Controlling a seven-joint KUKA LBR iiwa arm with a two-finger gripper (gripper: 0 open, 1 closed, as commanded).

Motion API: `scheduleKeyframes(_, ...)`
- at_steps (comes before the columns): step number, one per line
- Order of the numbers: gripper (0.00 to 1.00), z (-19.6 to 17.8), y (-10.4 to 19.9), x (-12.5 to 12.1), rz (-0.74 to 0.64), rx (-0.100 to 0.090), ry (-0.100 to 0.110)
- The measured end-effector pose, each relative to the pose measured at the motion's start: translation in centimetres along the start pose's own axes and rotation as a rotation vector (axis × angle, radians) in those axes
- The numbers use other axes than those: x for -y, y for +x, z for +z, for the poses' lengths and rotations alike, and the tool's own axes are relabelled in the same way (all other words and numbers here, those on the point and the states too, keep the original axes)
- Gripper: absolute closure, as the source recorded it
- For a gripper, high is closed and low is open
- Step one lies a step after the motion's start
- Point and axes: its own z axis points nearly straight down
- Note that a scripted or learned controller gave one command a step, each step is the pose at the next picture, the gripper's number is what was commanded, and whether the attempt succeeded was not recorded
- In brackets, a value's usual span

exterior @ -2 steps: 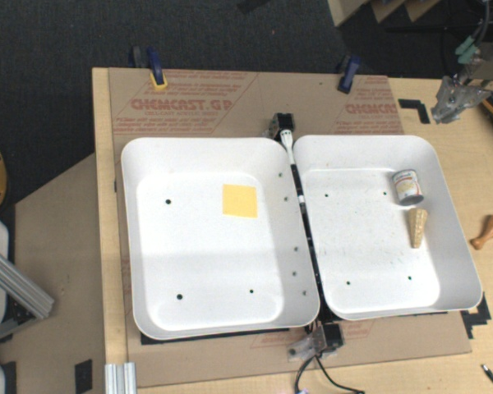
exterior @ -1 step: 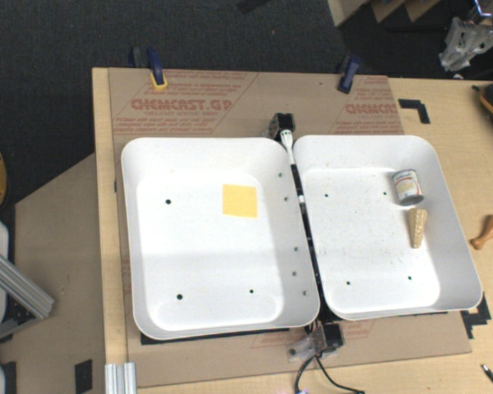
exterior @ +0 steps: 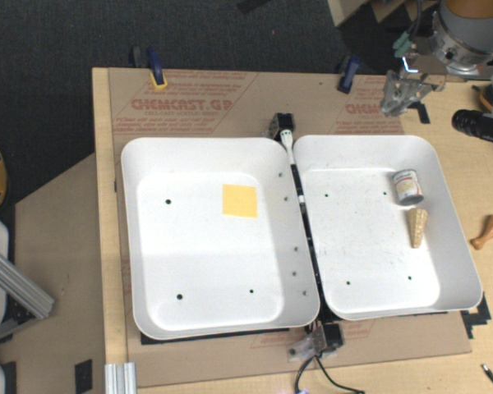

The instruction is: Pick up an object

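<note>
Two shallow white bins sit side by side on the bench (exterior: 230, 97), which is covered by a brown board printed with red lettering. The left bin (exterior: 148, 245) holds a flat yellow square (exterior: 239, 201), lying a little toward the bin's far edge and nearer its right wall than its left. The right bin (exterior: 370, 294) holds two things, both close to its right wall: a small round tin (exterior: 407, 186) lying on its side with a pale printed label, and just nearside of it a tan cone (exterior: 416, 226) that lies flat with its narrow tip pointing toward the near edge. The tin and the cone are close together but apart.

The arm (exterior: 468, 15) comes in at the far right corner of the bench, its orange band at the top edge of the view. The gripper (exterior: 400, 97) hangs above the brown board just beyond the far edge of the right bin, near that bin's far right corner, outside both bins and well apart from the tin, the cone and the square. Nothing is visible between the jaws; whether they are spread or closed cannot be told at this size and angle.

Two blue clamps (exterior: 155, 66) grip the far edge of the board, one near the far left corner and one (exterior: 347, 73) left of the gripper.
</note>
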Motion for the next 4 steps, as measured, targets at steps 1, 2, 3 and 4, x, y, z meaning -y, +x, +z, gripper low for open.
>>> scheduleKeyframes(1, 1.00, -8.6, 3.9, -0.7, 0.000, 0.004, -0.020)
scheduleKeyframes(2, 1.00, 2.6, 7.5, -0.6, 0.001, 0.001, 0.002)
scheduleKeyframes(3, 1.00, -6.0, 12.5, -0.7, 0.000, 0.003, -0.020)
scheduleKeyframes(4, 1.00, 3.5, 23.9, 2.1, -0.006, 0.002, 0.000)
